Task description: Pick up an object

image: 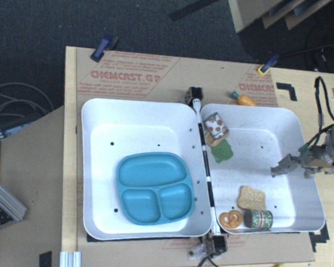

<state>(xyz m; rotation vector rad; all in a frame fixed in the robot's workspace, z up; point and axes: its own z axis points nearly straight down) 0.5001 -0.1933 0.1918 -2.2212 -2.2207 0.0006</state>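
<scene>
Pickup not yet accomplished. Tool (283,167) sits over the right bin (298,216) near its right wall; whether it is apart or together cannot be determined. Can (257,218), toast slice (251,197) and pretzel (231,219) lie ungrasped at the bin's near edge.

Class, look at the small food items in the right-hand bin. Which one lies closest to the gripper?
The tan slice of toast is nearest the gripper. It sits just above the can and the doughnut; the green piece lies farther away, by the divider.
</scene>
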